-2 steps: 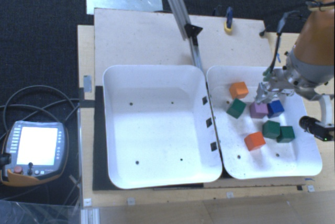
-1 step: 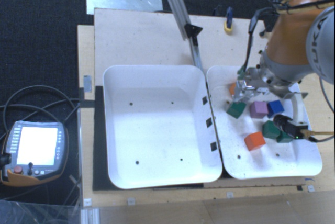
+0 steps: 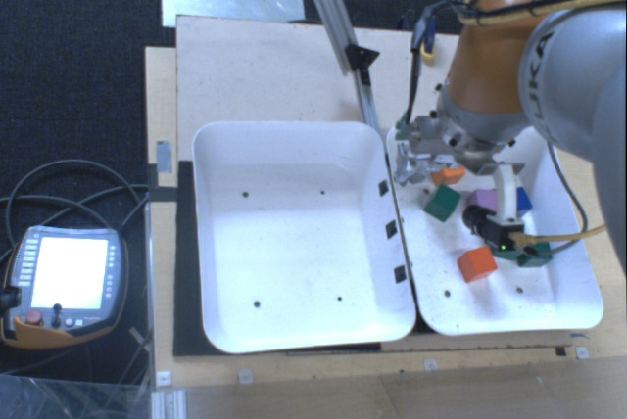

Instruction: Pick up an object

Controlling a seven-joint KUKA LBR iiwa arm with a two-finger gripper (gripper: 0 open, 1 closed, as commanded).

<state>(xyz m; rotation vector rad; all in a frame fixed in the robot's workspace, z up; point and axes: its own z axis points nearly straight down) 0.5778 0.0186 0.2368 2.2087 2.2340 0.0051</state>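
Observation:
My gripper hangs over the far left part of the right bin, close to the wall shared with the left bin. Several small objects lie in the right bin. A small orange piece sits just right of the gripper, touching or nearly touching it. A dark green cube lies a little in front of the gripper. An orange block lies nearer the front. A purple piece, a blue piece and a green piece lie further right. The wrist hides part of the bin behind it.
The left bin sits beside the right one. A slanted metal rod runs down to the bins' shared far corner. A cable and a black fitting hang over the right bin. A teach pendant lies at the left.

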